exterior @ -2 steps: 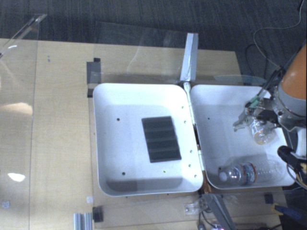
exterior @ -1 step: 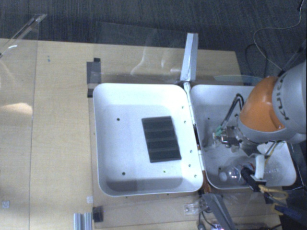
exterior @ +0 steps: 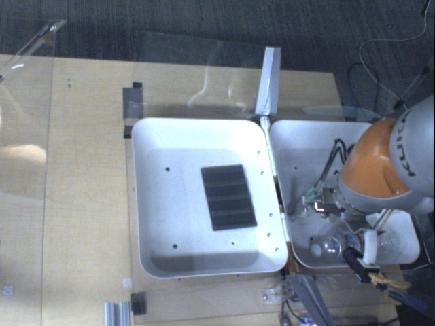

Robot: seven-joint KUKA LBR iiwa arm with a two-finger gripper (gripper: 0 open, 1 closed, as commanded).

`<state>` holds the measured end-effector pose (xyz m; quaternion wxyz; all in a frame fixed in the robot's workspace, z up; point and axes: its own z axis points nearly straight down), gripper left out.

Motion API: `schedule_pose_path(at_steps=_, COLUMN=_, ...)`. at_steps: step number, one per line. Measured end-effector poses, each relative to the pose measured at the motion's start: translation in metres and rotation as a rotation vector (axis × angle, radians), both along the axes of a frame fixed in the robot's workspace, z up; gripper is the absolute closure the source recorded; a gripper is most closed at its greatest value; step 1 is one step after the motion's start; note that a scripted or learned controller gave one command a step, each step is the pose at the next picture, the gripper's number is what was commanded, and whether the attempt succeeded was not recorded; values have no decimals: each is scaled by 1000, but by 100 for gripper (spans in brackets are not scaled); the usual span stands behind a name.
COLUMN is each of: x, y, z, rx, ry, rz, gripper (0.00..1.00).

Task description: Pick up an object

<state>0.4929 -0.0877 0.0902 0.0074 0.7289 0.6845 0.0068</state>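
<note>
**One arm low over the right bin, grip state unreadable**

One gripper (exterior: 325,206) sits low at the right of the frame, inside the right bin (exterior: 292,148), buried under the orange band (exterior: 370,165) and cables; whether it is spread or pinching anything, I cannot tell. Just below it lies a clear, glassy object (exterior: 326,248) on the bin floor, probably the target given the arm's reach. At centre frame, the left bin (exterior: 156,182) holds a dark ribbed slab (exterior: 228,196), lying flat, well apart.

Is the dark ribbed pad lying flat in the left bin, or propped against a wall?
Flat. The dark ribbed pad lies on the left bin's floor, near its middle, apart from all walls.
</note>
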Motion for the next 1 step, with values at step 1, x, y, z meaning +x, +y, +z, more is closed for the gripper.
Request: schedule_pose_path(at_steps=1, x=50, y=-2, z=-1, rx=-1, ry=6, rz=107, gripper=0)
